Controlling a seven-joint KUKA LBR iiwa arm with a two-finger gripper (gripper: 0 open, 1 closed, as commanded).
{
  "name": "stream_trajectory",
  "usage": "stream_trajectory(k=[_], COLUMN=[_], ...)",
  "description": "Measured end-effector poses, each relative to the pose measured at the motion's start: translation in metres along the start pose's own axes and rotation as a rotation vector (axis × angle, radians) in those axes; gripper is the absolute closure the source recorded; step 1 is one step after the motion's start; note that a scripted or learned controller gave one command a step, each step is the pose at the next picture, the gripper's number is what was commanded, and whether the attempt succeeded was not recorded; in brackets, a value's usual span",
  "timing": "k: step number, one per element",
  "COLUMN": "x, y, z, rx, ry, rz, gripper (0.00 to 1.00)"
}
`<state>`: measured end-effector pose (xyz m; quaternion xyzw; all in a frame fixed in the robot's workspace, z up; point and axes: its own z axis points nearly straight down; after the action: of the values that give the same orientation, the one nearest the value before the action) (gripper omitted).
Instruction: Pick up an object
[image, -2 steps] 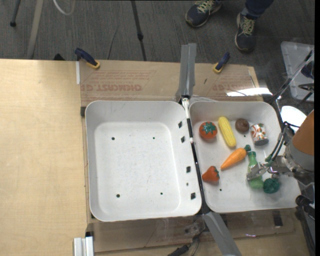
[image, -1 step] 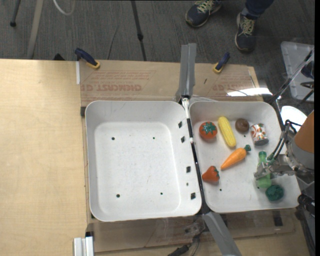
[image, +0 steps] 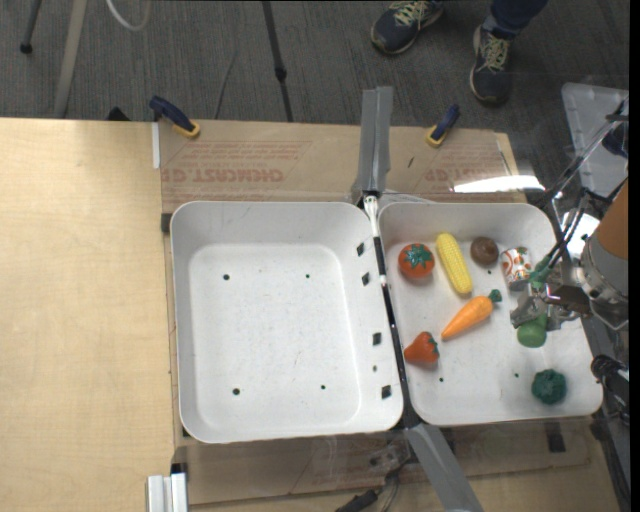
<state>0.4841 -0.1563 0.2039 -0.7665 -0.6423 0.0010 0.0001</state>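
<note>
The right bin (image: 470, 400) holds several toy foods: a red tomato (image: 417, 260), a yellow corn cob (image: 453, 263), a brown round piece (image: 485, 249), a white and red ball (image: 515, 264), an orange carrot (image: 470, 316), a small red pepper (image: 423, 349) and a dark green lump (image: 548, 385). My gripper (image: 541, 305) hangs over the bin's right side, just above a light green piece (image: 532, 335). It sits right against that piece, and whether it grips it is unclear.
The left white bin (image: 185, 300) lies beside the right one, with a grey divider strip (image: 375, 150) running back between them. Blue and yellow clamps (image: 175, 116) hold the cardboard at the back. Bare wooden bench (image: 80, 300) spreads to the left.
</note>
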Motion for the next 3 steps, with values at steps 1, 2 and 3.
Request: stream_trajectory(k=[1, 2, 3], x=[0.000, -0.053, -0.053], y=[0.000, 0.004, 0.004], z=[0.000, 0.104, 0.096], rx=[0.000, -0.001, 0.000], ry=[0.000, 0.003, 0.002], rz=[0.000, -0.129, -0.127], gripper=[0.00, 0.00, 1.00])
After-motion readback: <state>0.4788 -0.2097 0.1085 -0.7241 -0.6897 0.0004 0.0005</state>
